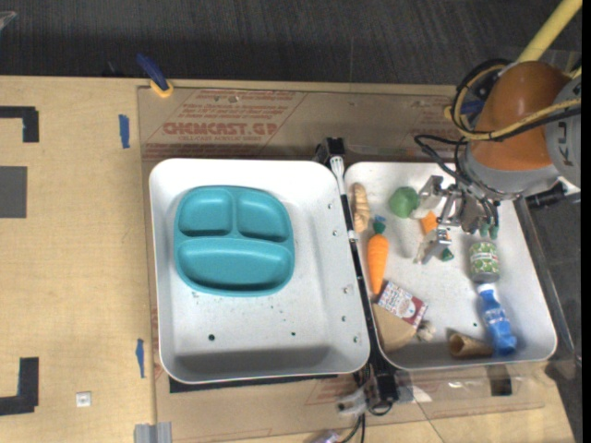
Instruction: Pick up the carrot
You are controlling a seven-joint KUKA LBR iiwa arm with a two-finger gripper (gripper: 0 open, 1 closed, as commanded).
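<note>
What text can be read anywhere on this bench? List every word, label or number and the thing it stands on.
"CHEMCAST GP", red print, blurred so the reading is uncertain: on the brown cardboard sheet behind the bins.
A smaller red line above it: too blurred to read.
Red and white packet in the right bin: printed, too small to read.
Blue bottle and green-labelled jar: labels unreadable.
Carrot and teal divided plate: no text.

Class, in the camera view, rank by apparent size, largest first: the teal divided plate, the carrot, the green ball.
1. teal divided plate
2. carrot
3. green ball
All three lie in the bins at similar depth, so the order is clear.
</note>
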